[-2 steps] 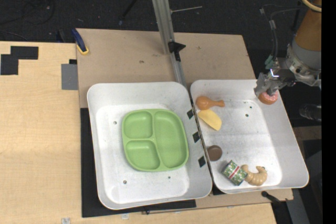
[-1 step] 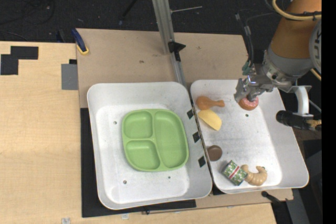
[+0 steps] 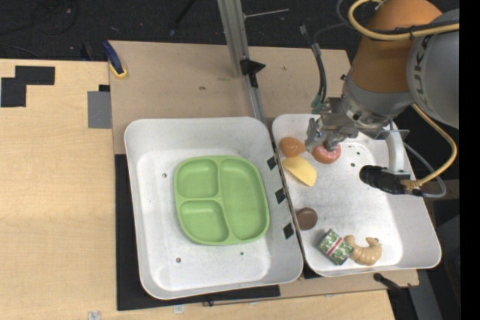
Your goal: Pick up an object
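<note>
In the camera view my gripper [image 3: 324, 140] hangs low over the far left part of the right bin [image 3: 409, 236], right above a pink round piece [image 3: 327, 154]. An orange round piece [image 3: 291, 147] lies just to its left, and a yellow wedge [image 3: 300, 171] sits in front of that. Nearer the front lie a brown disc [image 3: 306, 218], a small green box [image 3: 332, 246] and a tan curled piece [image 3: 366, 250]. Nothing shows between the fingers.
The left bin [image 3: 150, 161] holds a green divided plate [image 3: 222, 199]. An upright metal post [image 3: 232, 19] stands behind the bins. Black clips [image 3: 279, 195] sit along the seam between the two bins.
</note>
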Action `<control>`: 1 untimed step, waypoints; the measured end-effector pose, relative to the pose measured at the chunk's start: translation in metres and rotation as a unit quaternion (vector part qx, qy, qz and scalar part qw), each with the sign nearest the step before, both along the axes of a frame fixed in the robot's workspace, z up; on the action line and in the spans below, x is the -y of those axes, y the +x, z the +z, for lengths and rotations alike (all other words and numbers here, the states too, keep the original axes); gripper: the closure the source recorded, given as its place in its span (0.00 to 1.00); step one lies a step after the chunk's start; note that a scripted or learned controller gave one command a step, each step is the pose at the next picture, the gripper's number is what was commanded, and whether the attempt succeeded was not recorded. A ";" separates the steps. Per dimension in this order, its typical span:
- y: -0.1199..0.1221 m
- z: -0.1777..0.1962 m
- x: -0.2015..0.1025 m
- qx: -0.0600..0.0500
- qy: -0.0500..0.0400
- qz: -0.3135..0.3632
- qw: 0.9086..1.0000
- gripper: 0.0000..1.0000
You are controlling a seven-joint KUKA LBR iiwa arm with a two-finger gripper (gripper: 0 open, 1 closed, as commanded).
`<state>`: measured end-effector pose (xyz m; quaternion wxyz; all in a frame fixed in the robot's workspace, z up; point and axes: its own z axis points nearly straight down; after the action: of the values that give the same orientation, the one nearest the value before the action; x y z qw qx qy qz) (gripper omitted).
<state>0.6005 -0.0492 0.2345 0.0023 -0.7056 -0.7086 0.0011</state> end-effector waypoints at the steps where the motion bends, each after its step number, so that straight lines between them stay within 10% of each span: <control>1: -0.008 0.007 -0.052 0.000 0.000 0.001 1.000 1.00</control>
<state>0.5929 0.0026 0.2415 0.0023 -0.7052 -0.7091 0.0006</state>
